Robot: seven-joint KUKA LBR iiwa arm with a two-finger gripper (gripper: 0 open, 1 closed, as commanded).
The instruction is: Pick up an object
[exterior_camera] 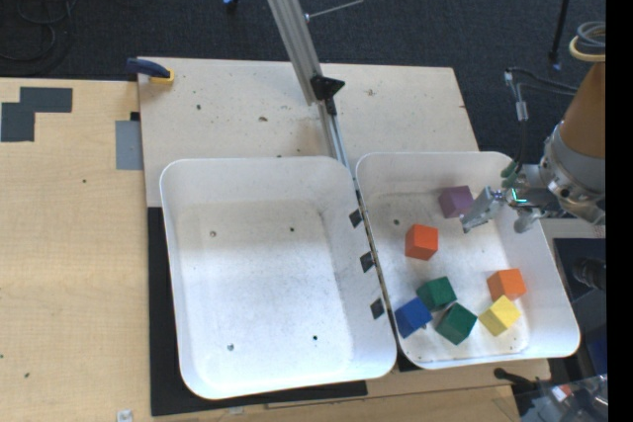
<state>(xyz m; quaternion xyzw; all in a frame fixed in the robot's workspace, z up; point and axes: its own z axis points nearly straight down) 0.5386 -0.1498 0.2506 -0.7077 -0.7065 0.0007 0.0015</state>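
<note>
Pincer (501, 210) first: it hangs low over the right bin near that bin's back right corner, its two fingers spread apart with nothing between them, and the purple block (456, 201) sits just beside one fingertip.

From there, big to small. The bench (237, 104) carries two shallow white bins side by side. The left bin (198, 183) shows only its speckled floor. The right bin (554, 336) holds all the blocks. A long aluminium rail (290, 13) slants down from the far edge of the bench to the seam between the bins. The grey arm (574, 158) reaches in over the right edge.

The blocks are small cubes. The purple one lies toward the back of the right bin; a red block (421, 240) sits near the middle; an orange block (506, 284) is by the right wall. Toward the front edge cluster a yellow block (500, 315), two green blocks (436, 293) (457, 322) and a blue block (412, 315) — these look to be touching or nearly so.

My guess is these cubes are light, stiff and fairly smooth, so nothing will crush, but a corner grip could let one twist free. The purple block is the nearest candidate and stands clear of the others — take it across two opposite flat faces, fingers squared to the sides.
</note>
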